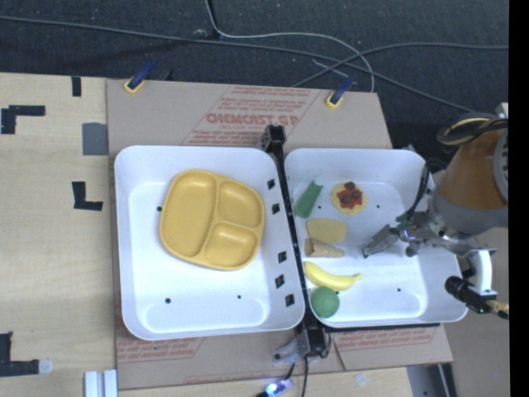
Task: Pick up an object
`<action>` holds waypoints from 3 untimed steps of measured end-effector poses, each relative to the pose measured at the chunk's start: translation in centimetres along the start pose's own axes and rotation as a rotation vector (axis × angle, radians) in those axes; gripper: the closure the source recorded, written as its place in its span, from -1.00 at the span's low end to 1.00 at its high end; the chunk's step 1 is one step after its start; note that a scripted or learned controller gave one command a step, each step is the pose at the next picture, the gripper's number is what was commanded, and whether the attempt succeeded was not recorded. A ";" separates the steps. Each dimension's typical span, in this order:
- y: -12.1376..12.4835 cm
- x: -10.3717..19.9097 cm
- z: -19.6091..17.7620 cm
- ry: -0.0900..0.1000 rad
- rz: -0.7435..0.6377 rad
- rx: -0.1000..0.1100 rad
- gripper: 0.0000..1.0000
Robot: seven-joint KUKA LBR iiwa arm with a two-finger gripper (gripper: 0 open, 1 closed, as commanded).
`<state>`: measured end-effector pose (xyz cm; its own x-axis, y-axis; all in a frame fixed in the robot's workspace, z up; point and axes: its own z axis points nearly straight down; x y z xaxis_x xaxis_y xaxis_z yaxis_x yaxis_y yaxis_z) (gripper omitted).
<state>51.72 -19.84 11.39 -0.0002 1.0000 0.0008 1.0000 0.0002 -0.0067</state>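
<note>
Your gripper sits low over the right bin, tips pointing at the food cluster on its left side; nothing is between the fingers, and whether they're parted or closed is too small to tell. Candidates: banana, green ball touching the banana's lower edge, cheese wedge with a bread slice just under it, green strip, and pizza piece. Risks: everything's packed tight, so closing on the banana likely clips the ball or bread. Flat items like the cheese give the tips no purchase and you'd scrape the floor. The divider is close; push left and items jam against it. The yellow tray in the left bin isn't in play.
</note>
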 end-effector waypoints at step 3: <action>0.4 0.1 -4.6 -0.002 -0.001 -0.011 1.00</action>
<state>52.19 -19.79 15.97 -0.0015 1.0000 -0.0016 1.0000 0.0016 0.0046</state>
